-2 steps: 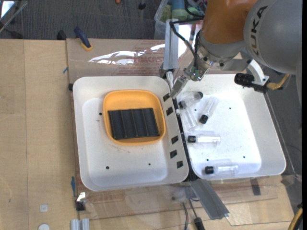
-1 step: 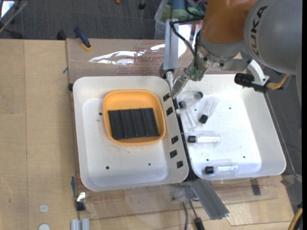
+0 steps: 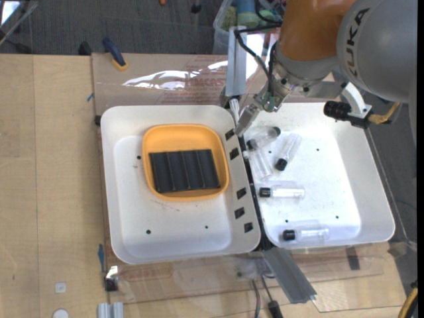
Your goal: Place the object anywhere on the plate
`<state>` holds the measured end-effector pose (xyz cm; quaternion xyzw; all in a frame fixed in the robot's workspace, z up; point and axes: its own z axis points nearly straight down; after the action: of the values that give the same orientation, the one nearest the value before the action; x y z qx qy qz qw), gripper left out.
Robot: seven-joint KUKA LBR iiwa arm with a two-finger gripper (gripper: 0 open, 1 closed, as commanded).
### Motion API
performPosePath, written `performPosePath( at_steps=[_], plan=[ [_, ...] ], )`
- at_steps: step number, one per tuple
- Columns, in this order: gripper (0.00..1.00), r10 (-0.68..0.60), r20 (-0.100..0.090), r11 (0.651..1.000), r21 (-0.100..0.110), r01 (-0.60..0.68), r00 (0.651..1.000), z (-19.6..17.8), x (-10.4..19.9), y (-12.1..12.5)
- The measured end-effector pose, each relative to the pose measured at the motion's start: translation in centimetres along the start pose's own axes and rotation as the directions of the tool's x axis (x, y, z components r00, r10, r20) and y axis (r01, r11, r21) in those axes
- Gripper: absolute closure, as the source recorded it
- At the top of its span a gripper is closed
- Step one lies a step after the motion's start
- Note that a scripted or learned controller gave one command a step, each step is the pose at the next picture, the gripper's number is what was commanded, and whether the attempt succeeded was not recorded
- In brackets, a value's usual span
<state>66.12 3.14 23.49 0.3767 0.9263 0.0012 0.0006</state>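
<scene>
Five clear black-capped vials [image 3: 281, 192] lay in right bin [image 3: 371, 197]. Nearest vial [image 3: 264, 136] sat just lower right of gripper [image 3: 246, 116], long axis roughly left-right. Orange plate [image 3: 150, 146] lay left, carrying black ribbed block [image 3: 184, 169]. Gripper opening: could not tell.

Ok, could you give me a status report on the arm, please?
Gripper over far-left corner of right bin. Clear tubes loose in that bin, none on plate. Black ribbed block covers most of plate.

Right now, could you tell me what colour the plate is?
The plate is orange-yellow, seen best in the camera view.
</scene>
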Motion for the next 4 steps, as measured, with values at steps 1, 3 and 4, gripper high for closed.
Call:
performPosePath(
  at_steps=[1, 3, 4],
  plan=[
    [1.00, 0.000, 0.001, 1.000, -0.004, 0.000, 1.000, -0.9, 0.0, 0.2],
    [0.00, 0.001, 0.000, 1.000, -0.004, -0.001, 1.000, -0.9, -0.1, 0.1],
    [0.00, 0.027, -0.004, 1.000, 0.003, -0.027, 1.000, -0.1, 0.2, -1.0]
  ],
)
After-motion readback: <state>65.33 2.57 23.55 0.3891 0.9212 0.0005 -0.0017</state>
